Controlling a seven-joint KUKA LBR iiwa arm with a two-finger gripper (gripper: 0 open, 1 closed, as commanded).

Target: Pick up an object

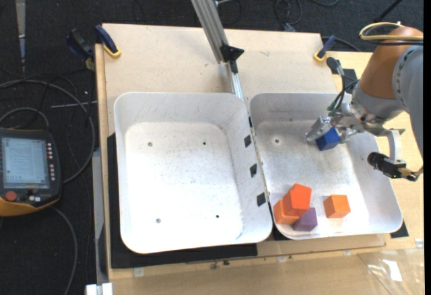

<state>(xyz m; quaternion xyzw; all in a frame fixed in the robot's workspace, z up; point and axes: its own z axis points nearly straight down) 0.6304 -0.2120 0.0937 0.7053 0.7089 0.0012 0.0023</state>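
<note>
— So, where are your jaws?
— Over the right bin, with the blue block clamped between them, toward that bin's far side.
— What else is inside?
— Orange blocks and a purple block, at its near edge.

Lighting is bright and even from overhead. The white bins show soft shadows, mild glare; focus stays moderately sharp.
</note>
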